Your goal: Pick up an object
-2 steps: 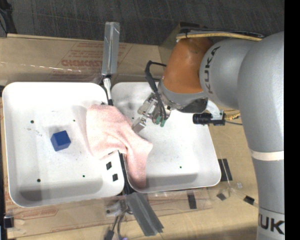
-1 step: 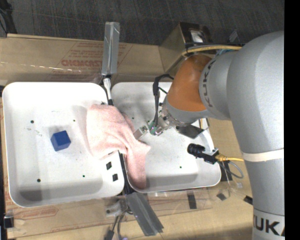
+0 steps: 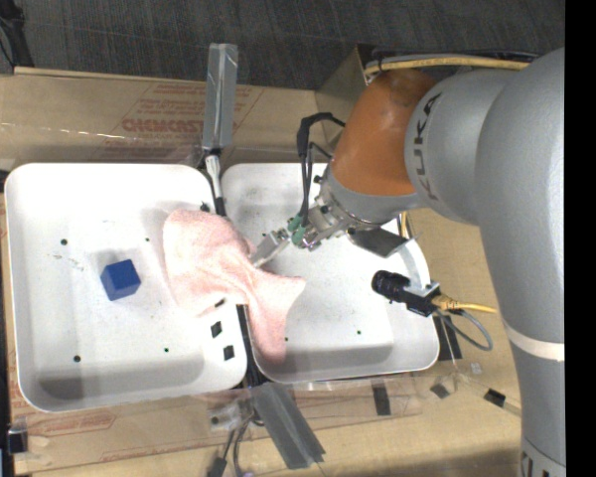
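In two white bins (image 3: 40, 266): one pink cloth (image 3: 219, 271), one blue cube (image 3: 120, 278)

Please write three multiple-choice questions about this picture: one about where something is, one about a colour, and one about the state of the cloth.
1. Where is the cube?
A. in the left bin
B. in the right bin
C. on the cardboard outside the bins

2. What colour is the cube?
A. red
B. blue
C. green

3. How does the pink cloth lie?
A. folded in a neat square in the left bin
B. draped over the divide between the two bins
C. hanging in the air from the gripper

Answers: 1 A, it sits on the left bin's white floor. 2 B, its faces are clearly blue. 3 B, part of it lies in each bin, crossing both rims.
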### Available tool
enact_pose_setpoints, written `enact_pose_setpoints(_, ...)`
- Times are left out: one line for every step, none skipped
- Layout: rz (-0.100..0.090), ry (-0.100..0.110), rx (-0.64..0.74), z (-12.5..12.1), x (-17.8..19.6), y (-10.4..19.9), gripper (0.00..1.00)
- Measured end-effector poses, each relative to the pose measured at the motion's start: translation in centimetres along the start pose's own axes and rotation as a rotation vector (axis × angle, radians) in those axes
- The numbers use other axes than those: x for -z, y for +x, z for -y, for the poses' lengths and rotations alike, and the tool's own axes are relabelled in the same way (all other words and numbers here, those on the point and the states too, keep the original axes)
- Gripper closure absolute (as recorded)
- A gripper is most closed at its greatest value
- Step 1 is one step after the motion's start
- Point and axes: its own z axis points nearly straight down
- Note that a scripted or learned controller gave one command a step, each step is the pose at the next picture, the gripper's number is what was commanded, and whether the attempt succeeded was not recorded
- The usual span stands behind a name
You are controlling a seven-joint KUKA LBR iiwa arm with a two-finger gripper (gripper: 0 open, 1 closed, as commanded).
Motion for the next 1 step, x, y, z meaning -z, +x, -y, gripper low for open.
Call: enact_pose_setpoints(-0.001,0.0,0.1,0.62,-10.07,-3.74,0.0)
